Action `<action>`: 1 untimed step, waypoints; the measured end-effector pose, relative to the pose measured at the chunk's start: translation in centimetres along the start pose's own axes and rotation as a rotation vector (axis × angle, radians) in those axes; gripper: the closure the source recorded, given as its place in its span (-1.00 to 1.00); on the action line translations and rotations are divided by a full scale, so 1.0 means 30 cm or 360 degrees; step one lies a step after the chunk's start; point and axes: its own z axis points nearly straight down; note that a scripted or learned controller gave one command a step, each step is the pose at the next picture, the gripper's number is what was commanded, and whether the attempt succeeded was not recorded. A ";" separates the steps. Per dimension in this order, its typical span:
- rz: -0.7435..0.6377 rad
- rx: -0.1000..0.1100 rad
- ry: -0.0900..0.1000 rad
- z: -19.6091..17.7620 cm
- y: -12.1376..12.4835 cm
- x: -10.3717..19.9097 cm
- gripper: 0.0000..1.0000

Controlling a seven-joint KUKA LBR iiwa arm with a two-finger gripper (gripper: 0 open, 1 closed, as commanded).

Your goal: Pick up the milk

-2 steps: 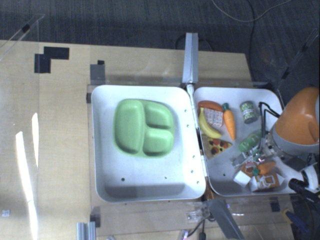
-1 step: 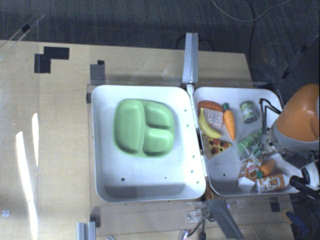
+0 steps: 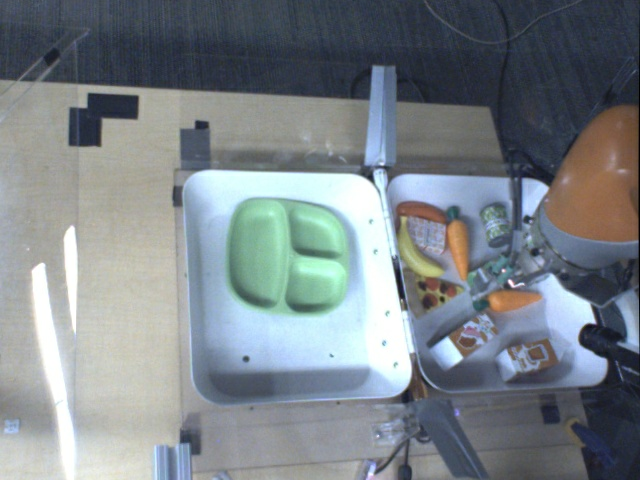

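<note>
Milk carton [image 3: 527,359] lies lower right; gripper [image 3: 503,271] above it, grip state I cannot tell; descend squarely.

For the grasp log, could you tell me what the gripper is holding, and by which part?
It cannot be told: the gripper sits low in the right bin among the carrots, apart from the milk cartons.

Your workspace: pale wood and dark carpet.
You see the tabletop [image 3: 110,298] under bright glare streaks, dark carpet floor [image 3: 250,18] beyond, a thin cable [image 3: 500,28] looping across it.
</note>
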 end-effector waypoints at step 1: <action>0.0000 0.0001 0.0000 0.001 0.000 0.000 -1.00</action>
